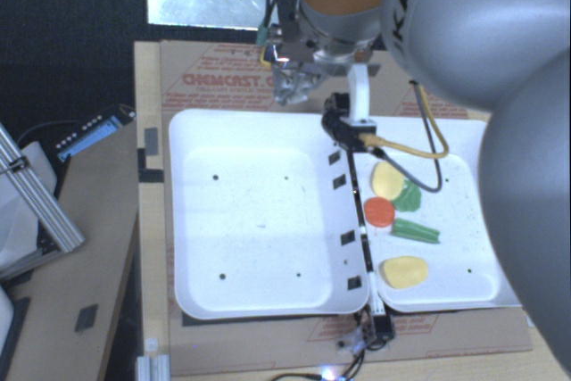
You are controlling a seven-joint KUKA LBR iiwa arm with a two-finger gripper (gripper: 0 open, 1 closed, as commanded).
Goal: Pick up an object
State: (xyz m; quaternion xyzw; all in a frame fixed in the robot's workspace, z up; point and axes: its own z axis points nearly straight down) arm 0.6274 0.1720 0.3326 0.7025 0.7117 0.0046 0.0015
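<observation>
Claw (293, 89): above the far rim of the left bin (245, 219); grip state cannot be told (blurred).
Right bin (464, 281): orange disc (379, 211), two yellow pieces (387, 181) (403, 271), green pieces (416, 232).

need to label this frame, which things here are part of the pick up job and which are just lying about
Part of the job:
- gripper, above the far rim
- right bin holding the pickable pieces
- orange round piece
- upper yellow piece
- lower yellow piece
- two green pieces

Just lying about:
- left bin
- cardboard sheet under the bins
- blue strip at the left
</observation>
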